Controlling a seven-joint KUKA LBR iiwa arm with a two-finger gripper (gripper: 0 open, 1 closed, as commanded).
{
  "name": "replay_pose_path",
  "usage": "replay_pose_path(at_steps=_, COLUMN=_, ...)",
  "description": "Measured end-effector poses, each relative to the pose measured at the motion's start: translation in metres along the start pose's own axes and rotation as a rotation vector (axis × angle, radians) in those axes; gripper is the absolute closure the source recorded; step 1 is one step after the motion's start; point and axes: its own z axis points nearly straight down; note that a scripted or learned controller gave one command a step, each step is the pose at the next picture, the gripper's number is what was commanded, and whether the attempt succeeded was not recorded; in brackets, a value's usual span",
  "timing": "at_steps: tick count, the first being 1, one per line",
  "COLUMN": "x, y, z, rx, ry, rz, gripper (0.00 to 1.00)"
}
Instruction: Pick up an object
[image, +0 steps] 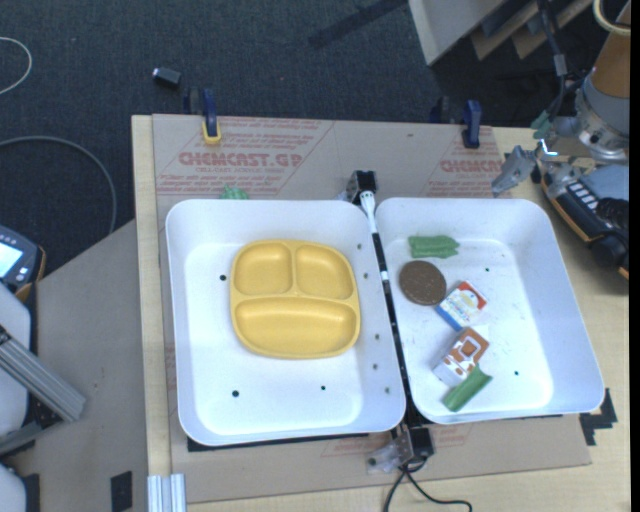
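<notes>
Objects (450, 320) in right white bin (560, 290); dark carpet (80, 80) around; end effector (520, 168) state unclear.

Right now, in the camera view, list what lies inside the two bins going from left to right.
Yellow divided plate in the left bin → brown round disc in the right bin. The green piece, the two small cartons and the green stick overlap from left to right, so their order is unclear.
</notes>
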Motion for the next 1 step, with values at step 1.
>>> replay_pose_path(at_steps=1, x=0.0463, y=-0.0001, z=0.1193, rx=0.007, ry=0.003, rz=-0.003, gripper=0.0)
